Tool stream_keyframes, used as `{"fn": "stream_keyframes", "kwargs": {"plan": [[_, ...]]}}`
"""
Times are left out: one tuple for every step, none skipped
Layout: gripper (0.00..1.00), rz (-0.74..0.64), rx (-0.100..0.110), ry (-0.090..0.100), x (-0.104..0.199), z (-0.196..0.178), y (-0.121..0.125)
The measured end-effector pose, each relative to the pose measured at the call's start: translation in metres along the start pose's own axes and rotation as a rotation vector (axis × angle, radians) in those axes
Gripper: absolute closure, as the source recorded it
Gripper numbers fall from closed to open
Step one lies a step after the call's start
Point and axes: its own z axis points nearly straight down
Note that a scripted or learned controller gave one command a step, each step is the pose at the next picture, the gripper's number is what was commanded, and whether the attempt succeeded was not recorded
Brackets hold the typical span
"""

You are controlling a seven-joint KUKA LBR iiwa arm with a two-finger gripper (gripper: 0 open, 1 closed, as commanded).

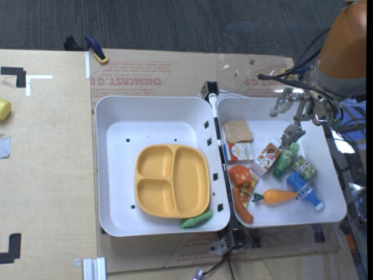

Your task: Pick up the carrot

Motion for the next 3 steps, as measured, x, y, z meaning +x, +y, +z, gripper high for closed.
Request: {"fn": "stream_keyframes", "kwargs": {"plan": [[0.00,0.108,0.002,-0.017,0.076,0.108,0.013],[0.00,0.180,0.005,-0.065,0.105,0.118,0.018],[0.00,0.064,0.003,-0.058,0.107,0.119,0.005]]}}
